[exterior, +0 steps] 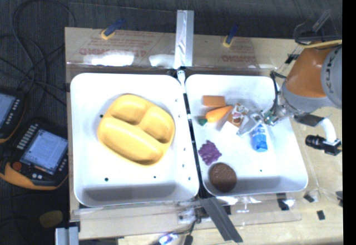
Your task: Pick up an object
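My gripper (251,125) is low in the right bin (289,166), near its middle, open with nothing between its fingers. Just below it lies a small blue bottle (259,140). A small orange-and-white can (238,114) sits right at its left side, touching or nearly so. Further left are a carrot (216,114) and an orange block (213,101). Purple grapes (209,152) and a round brown cookie (223,175) lie toward the front of the bin. The arm's orange band (307,74) hangs over the bin's right rim.
The left bin (83,177) holds a large yellow bread-shaped object (136,128). A divider rim (191,138) separates the two bins. Cables and a handheld pendant (39,152) lie on the floor to the left. A black fitting (322,142) sits right of the bins.
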Robot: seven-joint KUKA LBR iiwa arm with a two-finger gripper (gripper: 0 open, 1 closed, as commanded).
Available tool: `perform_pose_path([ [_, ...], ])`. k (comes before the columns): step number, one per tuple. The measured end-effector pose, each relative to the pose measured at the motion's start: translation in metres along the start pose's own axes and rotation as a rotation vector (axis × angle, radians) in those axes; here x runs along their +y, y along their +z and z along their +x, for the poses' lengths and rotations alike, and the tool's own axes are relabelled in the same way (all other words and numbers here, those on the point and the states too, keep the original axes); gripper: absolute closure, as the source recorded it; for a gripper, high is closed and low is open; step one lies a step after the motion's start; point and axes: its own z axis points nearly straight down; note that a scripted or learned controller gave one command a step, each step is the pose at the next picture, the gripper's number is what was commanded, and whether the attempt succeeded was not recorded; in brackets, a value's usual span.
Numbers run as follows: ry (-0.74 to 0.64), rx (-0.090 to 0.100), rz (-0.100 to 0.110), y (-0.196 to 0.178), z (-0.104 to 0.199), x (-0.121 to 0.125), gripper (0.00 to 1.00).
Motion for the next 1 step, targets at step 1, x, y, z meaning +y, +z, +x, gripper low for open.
perform_pose_path([
  [1,0.000,-0.003,-0.005,-0.0109,-0.0009,0.0017,1.00],
])
